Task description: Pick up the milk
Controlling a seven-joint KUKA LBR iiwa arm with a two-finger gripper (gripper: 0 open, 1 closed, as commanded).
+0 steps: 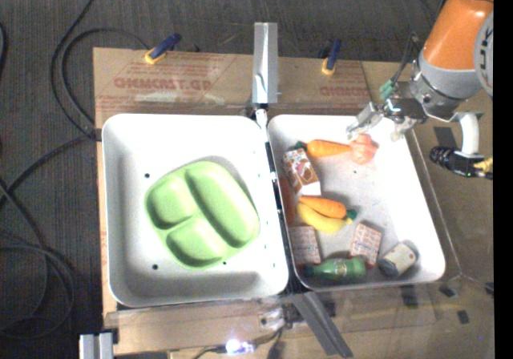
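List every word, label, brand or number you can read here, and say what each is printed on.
Red lettering on the cardboard sheet under the bins: too blurred to read with confidence.
Printing on the small cartons in the right bin: too small to read.
Label on the green bottle: too small to read.
Nothing else bears text.

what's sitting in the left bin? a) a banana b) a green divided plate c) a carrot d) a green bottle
b, the green divided plate lies alone in the left bin, while the carrot, green bottle and banana lie in the right bin.
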